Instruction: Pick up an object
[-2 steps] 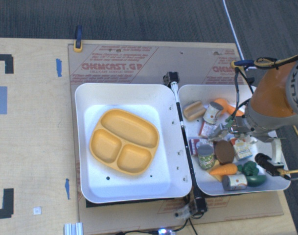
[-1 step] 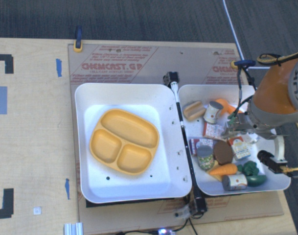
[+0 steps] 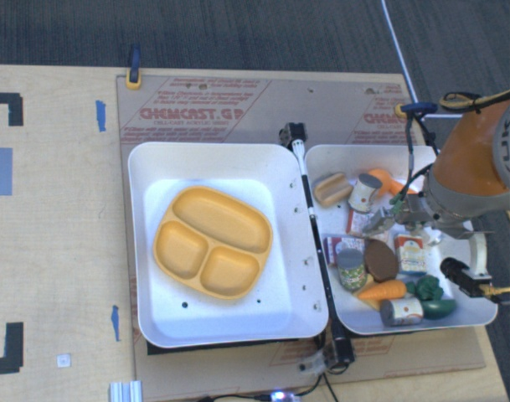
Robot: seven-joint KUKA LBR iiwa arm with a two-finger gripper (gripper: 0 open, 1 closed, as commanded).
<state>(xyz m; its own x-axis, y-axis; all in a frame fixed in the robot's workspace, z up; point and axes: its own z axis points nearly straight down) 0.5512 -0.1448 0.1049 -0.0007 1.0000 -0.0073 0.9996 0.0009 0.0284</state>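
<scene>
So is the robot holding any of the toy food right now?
I can't tell. The gripper is down among the toys in the right bin, next to a small packet, but nothing shows clearly between its tips.

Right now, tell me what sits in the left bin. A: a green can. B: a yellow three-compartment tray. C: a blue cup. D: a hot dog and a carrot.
B: the yellow three-compartment tray lies alone in the left bin, while the hot dog, carrot and other small items crowd the right bin.
</scene>
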